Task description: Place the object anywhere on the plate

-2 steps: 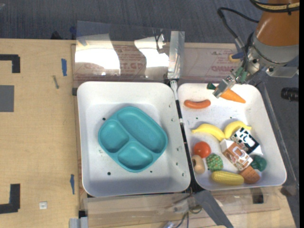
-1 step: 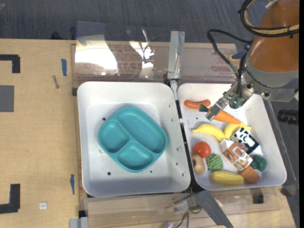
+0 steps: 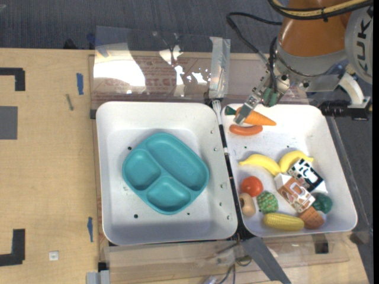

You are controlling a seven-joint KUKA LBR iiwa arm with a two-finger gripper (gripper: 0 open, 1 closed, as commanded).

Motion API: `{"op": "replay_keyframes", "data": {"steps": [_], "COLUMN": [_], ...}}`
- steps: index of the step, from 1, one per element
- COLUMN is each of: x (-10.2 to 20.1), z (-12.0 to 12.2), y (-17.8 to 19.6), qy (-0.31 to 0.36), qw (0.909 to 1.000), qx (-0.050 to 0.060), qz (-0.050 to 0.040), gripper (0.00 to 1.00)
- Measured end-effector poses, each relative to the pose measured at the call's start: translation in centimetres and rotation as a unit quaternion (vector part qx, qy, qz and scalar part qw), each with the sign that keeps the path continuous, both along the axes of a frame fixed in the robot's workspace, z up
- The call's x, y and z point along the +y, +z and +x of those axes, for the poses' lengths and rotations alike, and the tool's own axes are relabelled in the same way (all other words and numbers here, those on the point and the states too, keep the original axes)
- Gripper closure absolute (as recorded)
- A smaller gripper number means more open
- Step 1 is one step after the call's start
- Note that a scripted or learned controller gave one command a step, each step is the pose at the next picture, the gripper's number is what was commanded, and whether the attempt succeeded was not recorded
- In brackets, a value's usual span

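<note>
White plastic makes up the two bins on the counter [image 3: 41, 158]: the left bin [image 3: 112, 218] holds the teal plate [image 3: 166, 171], which has three compartments and nothing on it, and the right bin [image 3: 337, 152] holds a heap of toy food. The arm [image 3: 314, 22] reaches in at about one o'clock, and its gripper [image 3: 247, 112] hangs low over the right bin's far left corner, at about eleven o'clock within that bin.

Right by the tips lies a carrot [image 3: 260, 119], with a red sausage [image 3: 246, 130] just beside it on the near side. The fingers [image 3: 244, 113] look slightly apart and angled down at the carrot's green end, but I cannot tell whether they grip it or merely touch it, so I call nothing held.

The carrot seems the likely target, and the step in hand looks like the grasp. To do it well, the fingers should straddle the carrot across its narrow width, clear of the sausage and the bin wall, then close firmly before lifting straight up. After that the carry goes toward nine o'clock, over the ridge between the bins, to a low release on the plate.

Smaller pieces crowd the right bin's five o'clock corner: a banana [image 3: 260, 162], a tomato [image 3: 251, 186], a corn cob [image 3: 283, 220].
</note>
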State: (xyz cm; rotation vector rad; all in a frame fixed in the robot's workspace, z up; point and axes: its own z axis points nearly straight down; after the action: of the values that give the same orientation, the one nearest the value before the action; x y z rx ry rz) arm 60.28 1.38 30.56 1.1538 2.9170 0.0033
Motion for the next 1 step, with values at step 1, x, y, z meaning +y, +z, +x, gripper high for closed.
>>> {"op": "replay_keyframes", "data": {"steps": [1], "x": [4.91], "z": [-3.24], "y": [5.67], "qy": [-0.045], "qw": [0.999], "qx": [-0.003], "qz": [0.0012], "gripper": [1.0]}}
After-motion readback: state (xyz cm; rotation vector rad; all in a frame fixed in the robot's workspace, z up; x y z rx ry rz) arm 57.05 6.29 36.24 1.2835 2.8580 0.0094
